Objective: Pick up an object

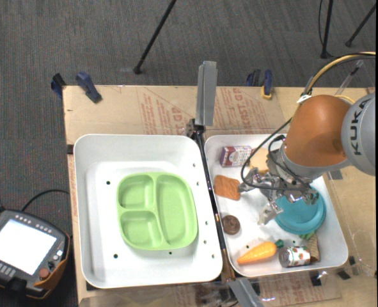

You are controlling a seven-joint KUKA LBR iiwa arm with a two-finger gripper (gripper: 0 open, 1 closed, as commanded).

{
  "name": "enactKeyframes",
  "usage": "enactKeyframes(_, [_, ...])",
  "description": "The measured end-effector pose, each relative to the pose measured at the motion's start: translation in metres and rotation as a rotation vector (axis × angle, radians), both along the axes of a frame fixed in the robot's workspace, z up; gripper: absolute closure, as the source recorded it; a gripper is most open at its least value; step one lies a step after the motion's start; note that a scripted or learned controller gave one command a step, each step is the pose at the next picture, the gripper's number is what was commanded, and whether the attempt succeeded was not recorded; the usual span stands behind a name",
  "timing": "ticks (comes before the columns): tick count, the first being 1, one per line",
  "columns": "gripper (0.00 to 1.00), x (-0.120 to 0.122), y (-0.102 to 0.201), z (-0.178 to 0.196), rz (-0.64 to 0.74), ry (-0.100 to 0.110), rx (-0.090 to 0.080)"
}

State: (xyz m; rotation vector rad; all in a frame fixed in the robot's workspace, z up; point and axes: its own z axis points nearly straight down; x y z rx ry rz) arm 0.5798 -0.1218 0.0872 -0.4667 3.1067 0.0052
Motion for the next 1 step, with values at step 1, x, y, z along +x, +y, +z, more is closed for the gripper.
enactKeyframes(1, [0.00,-0.0875,-0.0514,0.0014,0.049,-0.004,-0.003])
